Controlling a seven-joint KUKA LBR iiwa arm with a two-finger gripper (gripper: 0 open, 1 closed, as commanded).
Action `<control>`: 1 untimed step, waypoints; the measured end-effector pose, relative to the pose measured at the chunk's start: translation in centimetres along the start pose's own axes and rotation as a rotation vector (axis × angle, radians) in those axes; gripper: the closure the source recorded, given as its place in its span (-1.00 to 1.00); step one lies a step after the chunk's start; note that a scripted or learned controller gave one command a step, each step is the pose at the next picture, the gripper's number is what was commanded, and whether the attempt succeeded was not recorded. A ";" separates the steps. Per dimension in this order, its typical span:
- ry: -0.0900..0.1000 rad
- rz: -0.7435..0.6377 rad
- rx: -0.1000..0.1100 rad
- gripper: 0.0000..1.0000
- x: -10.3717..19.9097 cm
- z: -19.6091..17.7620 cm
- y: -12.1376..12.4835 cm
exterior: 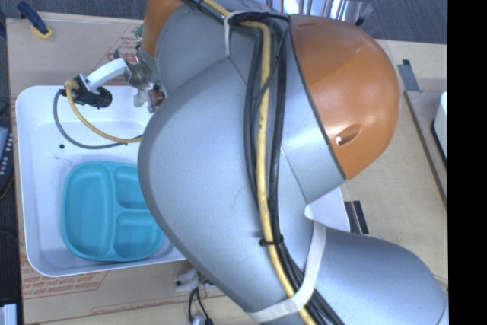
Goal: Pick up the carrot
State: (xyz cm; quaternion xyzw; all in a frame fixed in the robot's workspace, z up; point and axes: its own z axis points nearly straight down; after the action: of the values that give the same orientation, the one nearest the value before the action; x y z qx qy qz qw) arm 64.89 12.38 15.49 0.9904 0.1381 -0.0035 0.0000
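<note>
Arm bent low over the left bin (32, 164).
A blue divided tray (106, 213) lies at the bin's near end. The gripper (148, 91) hangs by its far edge, spread or closed I cannot tell. The grey-and-orange arm (304, 164) covers the rest, so the carrot's place cannot be told.

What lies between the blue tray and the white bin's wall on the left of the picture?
Nothing. In the camera view, only a strip of bare white bin floor separates the blue tray from that wall.
</note>
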 end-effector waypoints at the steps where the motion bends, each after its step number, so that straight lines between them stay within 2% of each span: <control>1: -0.004 0.036 0.002 -1.00 1.4 4.7 -5.7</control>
State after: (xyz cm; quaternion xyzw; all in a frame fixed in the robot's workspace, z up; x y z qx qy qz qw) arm 64.60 18.23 10.83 0.9927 0.1202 -0.0054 -0.0004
